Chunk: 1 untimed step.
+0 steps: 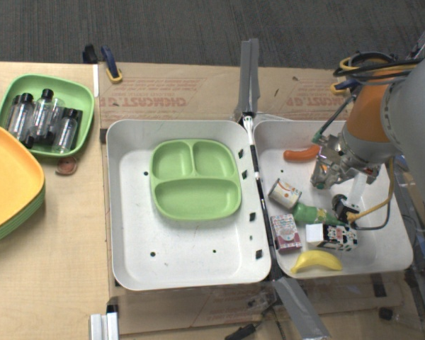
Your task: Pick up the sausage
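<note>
The sausage (301,154), orange-red and slightly curved, lies on the floor of the right bin (389,253) near that bin's far wall. The tool (320,181) hangs over the same bin, just beside the sausage on the side toward the arm and slightly nearer the camera; whether it touches the sausage cannot be told, nor whether it is open or closed. Nearer the camera than the sausage in that bin lie a small white canister (285,194), a green bottle (310,212), a pink packet (286,233) and a banana (316,262). The left bin (127,253) holds a green divided plate (195,178).
</note>
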Each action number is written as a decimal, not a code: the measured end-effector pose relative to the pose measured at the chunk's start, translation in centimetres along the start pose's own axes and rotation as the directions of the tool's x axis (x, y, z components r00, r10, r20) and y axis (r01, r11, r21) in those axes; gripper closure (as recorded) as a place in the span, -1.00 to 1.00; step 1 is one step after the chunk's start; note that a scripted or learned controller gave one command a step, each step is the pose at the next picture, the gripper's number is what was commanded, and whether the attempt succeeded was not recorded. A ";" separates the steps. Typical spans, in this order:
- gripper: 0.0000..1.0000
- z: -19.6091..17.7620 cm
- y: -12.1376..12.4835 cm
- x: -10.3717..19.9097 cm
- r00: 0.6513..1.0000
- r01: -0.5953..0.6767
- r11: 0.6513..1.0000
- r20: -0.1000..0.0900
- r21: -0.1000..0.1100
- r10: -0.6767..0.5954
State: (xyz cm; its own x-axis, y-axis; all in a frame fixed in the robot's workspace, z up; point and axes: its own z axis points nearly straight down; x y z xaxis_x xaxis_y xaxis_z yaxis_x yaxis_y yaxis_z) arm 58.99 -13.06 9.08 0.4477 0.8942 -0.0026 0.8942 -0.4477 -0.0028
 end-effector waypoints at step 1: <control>1.00 -1.3 -5.0 -5.3 0.978 0.206 0.978 -0.002 0.000 -0.206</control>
State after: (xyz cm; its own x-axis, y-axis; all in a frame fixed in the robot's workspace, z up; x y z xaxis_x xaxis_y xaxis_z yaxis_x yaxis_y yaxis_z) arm 52.18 -15.54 10.46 0.2535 0.9673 -0.0001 0.9673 -0.2535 -0.0037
